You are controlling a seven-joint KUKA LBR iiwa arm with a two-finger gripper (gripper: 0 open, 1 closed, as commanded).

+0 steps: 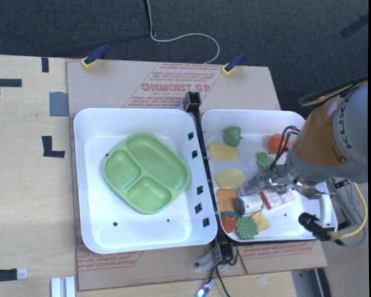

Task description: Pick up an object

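Observation:
The right bin (297,117) holds several toy foods. A green pepper (232,135) and two yellow pieces (224,151) (230,178) lie along its left side. An orange-red ball (276,143) and a small green piece (264,160) sit near the arm. Toward the front are an orange piece (226,200), a red piece (229,223), a green broccoli (246,228) and a red-and-white packet (276,198). My gripper (263,182) is low in the middle of this bin, between the small green piece and the packet, right of the lower yellow piece.
A light green divided plate (146,172) lies in the left bin (86,166). A black divider (198,159) runs between the bins. The grey arm with its orange band (324,135) covers the right bin's right wall. A cable (173,39) trails behind the bench.

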